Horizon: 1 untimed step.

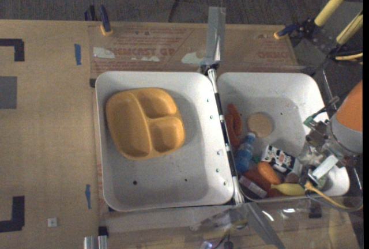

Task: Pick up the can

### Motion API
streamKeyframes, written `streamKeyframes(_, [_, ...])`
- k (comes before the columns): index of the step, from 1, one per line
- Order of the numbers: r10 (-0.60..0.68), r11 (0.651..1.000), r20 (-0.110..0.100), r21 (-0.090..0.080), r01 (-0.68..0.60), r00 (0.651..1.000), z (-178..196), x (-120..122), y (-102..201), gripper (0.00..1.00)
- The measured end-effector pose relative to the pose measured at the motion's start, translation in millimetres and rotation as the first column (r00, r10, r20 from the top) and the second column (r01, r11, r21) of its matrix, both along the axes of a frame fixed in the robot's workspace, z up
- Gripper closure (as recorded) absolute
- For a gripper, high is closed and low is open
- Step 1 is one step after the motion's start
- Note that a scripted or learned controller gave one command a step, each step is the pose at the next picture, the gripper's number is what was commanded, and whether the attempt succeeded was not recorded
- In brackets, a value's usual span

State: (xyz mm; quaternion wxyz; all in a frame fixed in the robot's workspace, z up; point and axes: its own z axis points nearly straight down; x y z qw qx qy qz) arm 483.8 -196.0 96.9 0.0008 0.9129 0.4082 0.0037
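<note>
Can (pixel 260 124) upright in right bin (pixel 288 89), end effector (pixel 314 170) w/ arm at bin's right edge

right bin (pixel 288 89): far half bare | near corner: clutter pile (pixel 262 170) blocks

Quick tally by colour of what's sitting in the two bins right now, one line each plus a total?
Yellow: 2, divided plate and banana
Orange: 2, long piece and carrot-like piece
Blue: 1, bottle
Tan: 1, round top, likely the can
White with black print: 1, carton
Total: 7 I can tell apart; the pile near the gripper may hide more.
</note>
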Motion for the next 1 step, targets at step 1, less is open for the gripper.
streamKeyframes(1, [-0.284, 0.959, -0.010, -0.002, 0.284, 0.959, 125.4, 45.7, -14.9, 1.00])
